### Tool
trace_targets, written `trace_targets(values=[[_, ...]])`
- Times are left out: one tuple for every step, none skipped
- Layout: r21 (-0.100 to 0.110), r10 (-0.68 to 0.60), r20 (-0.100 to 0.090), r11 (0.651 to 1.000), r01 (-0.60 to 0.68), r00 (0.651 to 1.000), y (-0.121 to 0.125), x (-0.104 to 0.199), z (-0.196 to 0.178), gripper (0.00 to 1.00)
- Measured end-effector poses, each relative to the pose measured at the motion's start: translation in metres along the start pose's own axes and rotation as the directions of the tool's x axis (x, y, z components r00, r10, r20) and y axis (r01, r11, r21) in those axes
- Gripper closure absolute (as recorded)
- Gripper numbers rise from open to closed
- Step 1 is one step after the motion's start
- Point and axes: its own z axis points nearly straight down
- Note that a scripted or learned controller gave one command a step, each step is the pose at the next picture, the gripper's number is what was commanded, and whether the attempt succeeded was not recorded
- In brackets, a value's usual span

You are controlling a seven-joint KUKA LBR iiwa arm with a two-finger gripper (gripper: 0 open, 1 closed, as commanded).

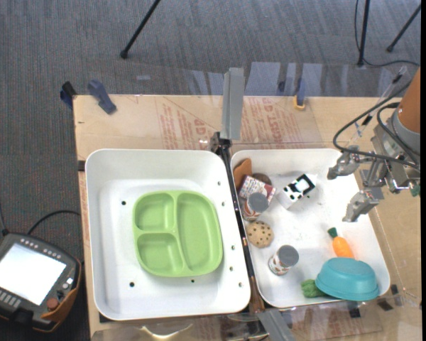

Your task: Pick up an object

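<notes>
The right bin [319,156] holds a toy carrot [340,244], a teal bowl [347,278] lying upside down, a green scrap [310,288] beside it, a cookie [259,234], a small can [284,258], a black-and-white cow toy [298,189], a patterned packet [253,188] and a grey-topped cup [258,203]. My gripper [349,189] hangs above the bin's right edge, open, with one finger [339,168] and the other [359,207] spread wide and nothing between them. The carrot lies just below the nearer finger.
The left bin [103,212] holds a green divided plate [177,231]. A grey post [232,105] stands behind the bins' shared edge. A teach pendant [28,279] lies on the floor at lower left. Cables [362,123] trail from the wrist.
</notes>
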Motion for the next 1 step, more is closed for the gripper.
trace_targets(values=[[0.0, 0.287, 0.028, 0.958, -0.287, 0.957, -0.0422, 0.0575, 0.1363, 0.0]])
